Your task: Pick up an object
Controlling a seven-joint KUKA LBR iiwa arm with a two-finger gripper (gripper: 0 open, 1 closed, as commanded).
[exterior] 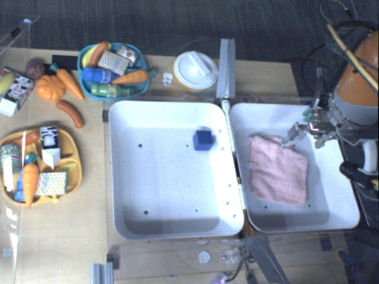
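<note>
We see the gripper at the cloth's upper edge, its state unclear; the cube sits apart.

a pale wooden bench fills most of the scene, under even, soft light. beyond its far edge lies dark grey-blue carpet. a grey metal post stands at the far side of the bench. black cables loop over the floor at the far right.
</note>
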